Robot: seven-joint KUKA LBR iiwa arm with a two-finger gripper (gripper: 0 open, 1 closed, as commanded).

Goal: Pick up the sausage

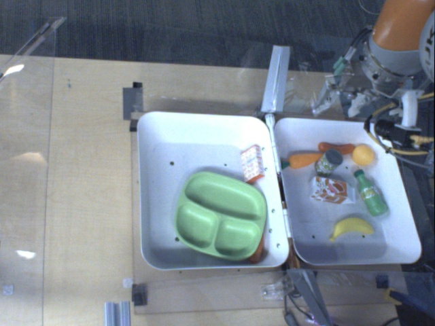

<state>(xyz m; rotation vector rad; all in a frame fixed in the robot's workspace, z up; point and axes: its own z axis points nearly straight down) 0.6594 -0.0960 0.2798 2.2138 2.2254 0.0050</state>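
Sausage [337,147] lies at far edge of right bin [401,202], touching carrot [304,159]. Left bin [156,182] holds green divided tray [221,214]. Hand [334,97] hangs past right bin's far rim; finger state can't tell.

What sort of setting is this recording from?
Likely a robotics lab's bin-picking bench: two shallow white bins side by side, plastic toy food such as a yellow banana, and a grey-and-orange robot arm.

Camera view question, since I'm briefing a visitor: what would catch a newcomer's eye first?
The green divided tray lying low in the left bin dominates. Next come the right bin's bright items: a yellow banana near the front, a green bottle, and an orange fruit by the arm's gripper.
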